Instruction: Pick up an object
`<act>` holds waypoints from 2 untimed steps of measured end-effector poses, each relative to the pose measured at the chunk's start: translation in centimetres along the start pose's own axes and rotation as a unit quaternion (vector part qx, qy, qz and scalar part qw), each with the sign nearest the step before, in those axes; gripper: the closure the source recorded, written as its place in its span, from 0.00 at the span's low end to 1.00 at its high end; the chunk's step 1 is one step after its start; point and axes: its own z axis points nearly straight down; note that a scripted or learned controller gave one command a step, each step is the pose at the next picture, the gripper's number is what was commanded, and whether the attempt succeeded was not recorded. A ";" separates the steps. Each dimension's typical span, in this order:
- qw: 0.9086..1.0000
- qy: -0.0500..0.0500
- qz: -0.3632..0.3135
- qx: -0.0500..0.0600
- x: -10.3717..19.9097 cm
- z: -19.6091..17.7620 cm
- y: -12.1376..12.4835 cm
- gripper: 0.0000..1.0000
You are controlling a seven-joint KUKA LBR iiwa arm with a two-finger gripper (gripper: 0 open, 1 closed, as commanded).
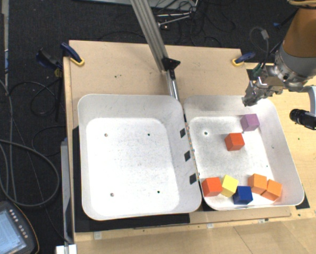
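well, pincer (251, 100) hovers just above purple cube (250, 122) — its grip state unclear.

I see a purple cube (250, 122) and red cube (234, 141) mid-bin; orange (211, 186), yellow (229, 185), blue (243, 194) cubes along the near wall.

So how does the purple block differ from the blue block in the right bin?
The purple block is pale violet; the blue block is deep blue. The purple block lies apart near the bin's far side, just below the claw; the blue block sits at the near edge, against the yellow block. Both are small cubes.
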 end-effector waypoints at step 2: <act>1.000 0.002 -0.002 0.003 10.0 1.8 -1.0 1.00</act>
